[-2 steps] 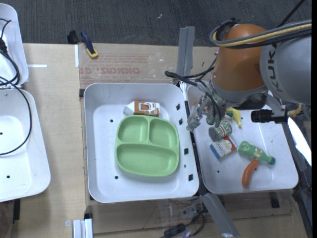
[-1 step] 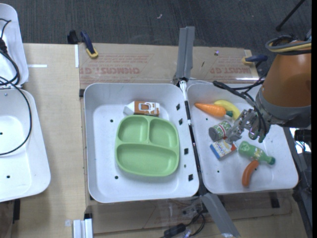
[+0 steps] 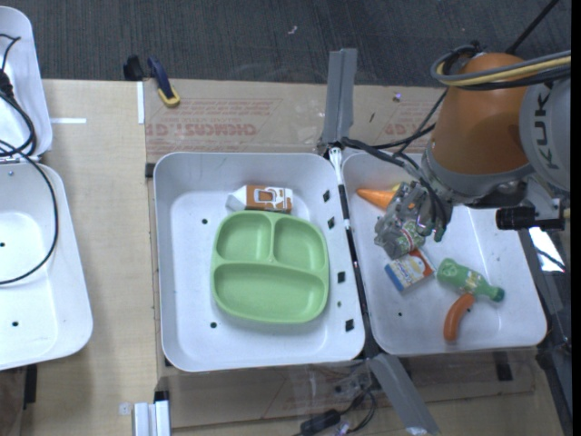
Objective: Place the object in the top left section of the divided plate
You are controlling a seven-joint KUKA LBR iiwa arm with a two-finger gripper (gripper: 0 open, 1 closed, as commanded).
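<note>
1. A green divided plate [image 3: 270, 268] of smooth moulded plastic, rounded at the corners, lies in the middle of the left bin [image 3: 182, 243]; it has two small sections across the top and one long section below.
2. Just above the plate's top edge lies a small white and orange carton [image 3: 263, 198], boxy, its print too small to read.
3. To the right of the plate, over the right bin [image 3: 508, 334], hangs the gripper [image 3: 404, 230], a tangle of grey metal and coloured wires; whether its fingers are spread or closed I cannot tell.
4. Right of the plate, up beside the gripper, lies an orange carrot-shaped cone [image 3: 379, 195].
5. Below the gripper sits a small flat packet [image 3: 409, 271], blue-edged with red, its label unreadable.
6. Farther right of the plate lie a glossy green bottle [image 3: 467, 280] and an orange sausage-shaped piece [image 3: 457, 316].
7. Beyond the plate, the bench's cardboard sheet [image 3: 236, 116] carries faint red lettering, upside down and illegible.
</note>
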